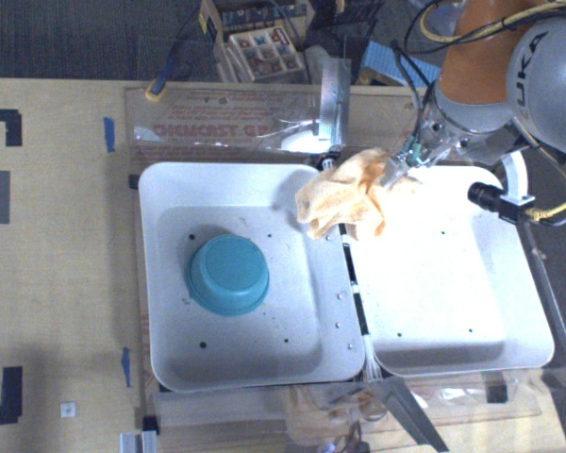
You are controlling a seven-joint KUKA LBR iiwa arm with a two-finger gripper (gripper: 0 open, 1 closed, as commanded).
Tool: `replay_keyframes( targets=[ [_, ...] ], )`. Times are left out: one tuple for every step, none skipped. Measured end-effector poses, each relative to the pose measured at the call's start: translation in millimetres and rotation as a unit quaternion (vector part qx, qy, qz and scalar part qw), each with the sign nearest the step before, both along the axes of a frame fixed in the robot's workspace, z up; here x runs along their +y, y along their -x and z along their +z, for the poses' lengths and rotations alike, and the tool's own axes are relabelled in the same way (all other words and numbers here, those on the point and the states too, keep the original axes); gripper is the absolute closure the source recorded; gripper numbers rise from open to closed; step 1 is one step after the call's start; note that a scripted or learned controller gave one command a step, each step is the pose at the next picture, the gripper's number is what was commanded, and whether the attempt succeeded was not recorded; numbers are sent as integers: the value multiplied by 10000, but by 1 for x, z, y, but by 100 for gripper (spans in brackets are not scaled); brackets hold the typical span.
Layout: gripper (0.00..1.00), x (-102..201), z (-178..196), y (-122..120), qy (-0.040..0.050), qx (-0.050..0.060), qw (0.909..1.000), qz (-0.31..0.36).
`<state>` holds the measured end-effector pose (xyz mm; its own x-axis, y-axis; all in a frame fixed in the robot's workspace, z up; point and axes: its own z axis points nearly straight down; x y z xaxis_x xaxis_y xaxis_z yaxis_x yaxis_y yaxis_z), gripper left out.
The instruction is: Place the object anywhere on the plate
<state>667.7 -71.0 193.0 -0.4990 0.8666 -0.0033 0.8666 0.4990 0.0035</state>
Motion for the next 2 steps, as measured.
replay_keyframes(
  targets=[
    [100, -1, 33, -1, 1, -8, 10000, -3],
    [100, 47, 30, 8, 1, 11, 9801, 1985]
  ],
)
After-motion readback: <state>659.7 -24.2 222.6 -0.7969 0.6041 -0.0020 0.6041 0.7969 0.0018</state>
